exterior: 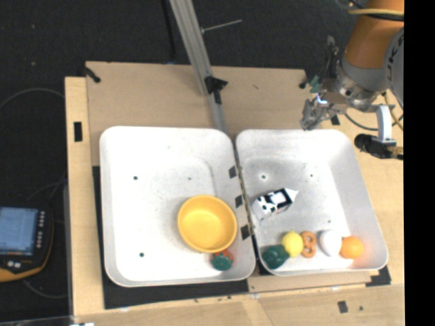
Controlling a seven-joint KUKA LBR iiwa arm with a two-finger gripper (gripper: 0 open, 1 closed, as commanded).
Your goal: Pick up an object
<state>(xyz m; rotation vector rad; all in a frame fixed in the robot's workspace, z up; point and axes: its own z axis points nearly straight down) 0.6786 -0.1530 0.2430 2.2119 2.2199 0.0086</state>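
My gripper (315,116) hangs over the back rim of the right bin (340,156), near its far middle, with nothing seen between its fingers. A black-and-white toy (273,202) lies toward the left of that bin. Along the bin's front edge sit a dark green piece (275,255), a yellow lemon (293,244), a small orange-brown piece (308,244), a white ball (330,242) and an orange (351,247). In the left bin (136,161) stands a yellow bowl (207,223), with a small green and red thing (221,260) just in front of it.
A slanted metal pole (194,46) rises from behind the seam between the bins. A handheld screen unit (20,240) lies off the bench at the left. The bins' inner walls meet along the middle.
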